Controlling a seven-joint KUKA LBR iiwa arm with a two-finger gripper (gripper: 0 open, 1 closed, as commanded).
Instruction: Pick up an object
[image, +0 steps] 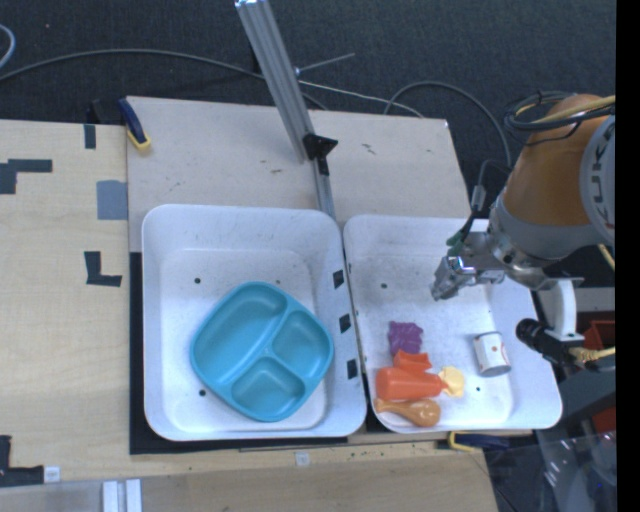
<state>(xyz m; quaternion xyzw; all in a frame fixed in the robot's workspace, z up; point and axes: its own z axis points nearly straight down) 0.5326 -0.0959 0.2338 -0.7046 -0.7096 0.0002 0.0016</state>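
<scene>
Hovering over bare floor of the right bin (400, 250), the tool (446, 281), its spread impossible to tell, risked missing the purple toy (404, 335).

Finding a white left bin (150, 300) sitting on a pale board (220, 150). Touching its right side: a right bin (400, 250). Rising from behind the left bin's far right corner: a grey pole (280, 70), slanting up-left. Lying beyond its far left corner: a blue-and-yellow clamp (133, 124). Trailing farther back: cables (150, 55). Sticking to the wood left of the left bin: grey tape (112, 199).
</scene>
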